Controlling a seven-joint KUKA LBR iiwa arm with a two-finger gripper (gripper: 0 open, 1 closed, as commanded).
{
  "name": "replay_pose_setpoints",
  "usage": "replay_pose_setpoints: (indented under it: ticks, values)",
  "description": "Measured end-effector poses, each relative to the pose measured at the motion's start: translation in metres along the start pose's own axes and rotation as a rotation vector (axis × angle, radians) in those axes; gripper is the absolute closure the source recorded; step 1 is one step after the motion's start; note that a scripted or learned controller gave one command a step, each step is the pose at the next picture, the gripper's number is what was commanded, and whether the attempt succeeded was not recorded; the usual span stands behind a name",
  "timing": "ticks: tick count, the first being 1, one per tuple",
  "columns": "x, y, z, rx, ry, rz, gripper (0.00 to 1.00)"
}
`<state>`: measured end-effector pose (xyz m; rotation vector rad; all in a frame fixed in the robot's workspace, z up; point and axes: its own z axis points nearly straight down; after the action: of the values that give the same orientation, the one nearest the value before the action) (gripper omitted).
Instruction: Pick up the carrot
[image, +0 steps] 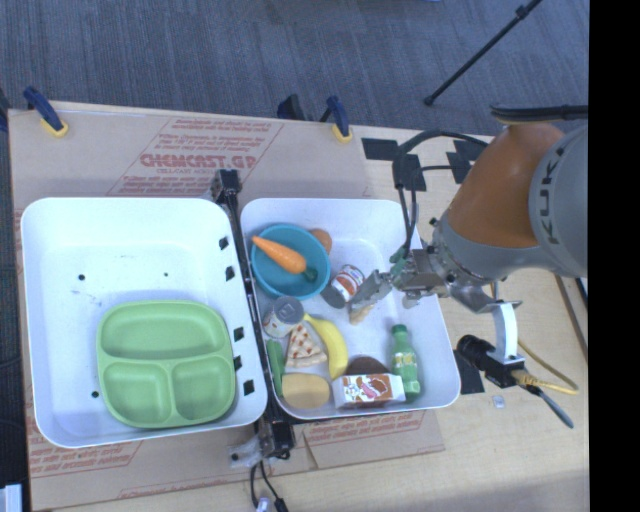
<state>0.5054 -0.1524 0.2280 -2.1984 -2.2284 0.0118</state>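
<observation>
Bench with two white bins: left bin (60, 250) carries a green divided tray (165, 362); right bin (425, 330) carries the mixed goods listed below.

Arm (510, 200): grey, orange band, reaching in from the right, wrist over the right bin's right half.

Blue bowl (290, 262): upper left of the right bin, beside the divider.

Carrot (280, 254): lies inside the blue bowl, resting across it. Long axis runs diagonally, upper left to lower right; which end is the tip cannot be told for certain, though the lower-right end sits toward what looks like a green stub.

Gripper (368, 296): low in the bin, just right of a small can (343, 285) and well apart from the carrot. Fingers spread, with nothing between them.

Other contents: banana (332, 345), pizza slice (305, 348), green bottle (404, 362), boxed item (368, 390).

Status: nothing accomplished as yet. The carrot is untouched in its bowl. Remaining, by judgement: travel left and up to the bowl, align across the carrot's axis, descend, close, lift.
</observation>
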Motion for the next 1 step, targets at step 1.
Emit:
replay_pose_setpoints:
  ticks: [1]
  values:
    - [0.0653,0.0937,-0.0500,-0.005,-0.006,0.181,0.00]
